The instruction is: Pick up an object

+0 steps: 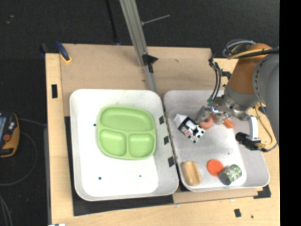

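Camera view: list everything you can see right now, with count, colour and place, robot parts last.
bins: 2, white, side by side on the bench
tray: 1, green, three compartments, left bin
box: 1, black and white, right bin, upper middle
bun: 1, tan, right bin, front left
disc: 1, orange, right bin, front
can: 1, green, right bin, front right, beside the disc
arm: 1, grey with orange band, over right bin
tool: 1, low over right bin, right of the box
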{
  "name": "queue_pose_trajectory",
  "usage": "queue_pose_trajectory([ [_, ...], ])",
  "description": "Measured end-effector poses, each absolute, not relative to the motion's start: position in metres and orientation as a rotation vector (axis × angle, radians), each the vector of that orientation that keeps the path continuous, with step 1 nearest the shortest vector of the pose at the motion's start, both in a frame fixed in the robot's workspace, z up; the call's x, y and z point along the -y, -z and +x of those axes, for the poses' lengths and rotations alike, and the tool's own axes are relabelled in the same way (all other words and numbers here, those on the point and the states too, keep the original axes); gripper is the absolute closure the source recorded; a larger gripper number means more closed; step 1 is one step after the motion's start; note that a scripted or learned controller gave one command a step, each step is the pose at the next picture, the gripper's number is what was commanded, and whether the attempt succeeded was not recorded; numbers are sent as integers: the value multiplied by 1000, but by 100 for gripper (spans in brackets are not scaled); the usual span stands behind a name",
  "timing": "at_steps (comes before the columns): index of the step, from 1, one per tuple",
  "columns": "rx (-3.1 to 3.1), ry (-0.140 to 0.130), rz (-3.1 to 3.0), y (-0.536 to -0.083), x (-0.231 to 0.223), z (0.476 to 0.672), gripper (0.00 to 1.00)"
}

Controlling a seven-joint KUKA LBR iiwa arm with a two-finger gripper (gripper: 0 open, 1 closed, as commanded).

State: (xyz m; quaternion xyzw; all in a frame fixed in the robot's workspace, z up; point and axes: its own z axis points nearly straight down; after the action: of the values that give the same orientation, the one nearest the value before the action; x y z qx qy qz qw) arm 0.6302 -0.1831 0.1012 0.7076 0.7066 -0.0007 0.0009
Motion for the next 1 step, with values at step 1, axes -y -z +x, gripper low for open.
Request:
queue_pose_trajectory([
  [1, -2217, 1, 2219, -113, 184, 631, 100],
])
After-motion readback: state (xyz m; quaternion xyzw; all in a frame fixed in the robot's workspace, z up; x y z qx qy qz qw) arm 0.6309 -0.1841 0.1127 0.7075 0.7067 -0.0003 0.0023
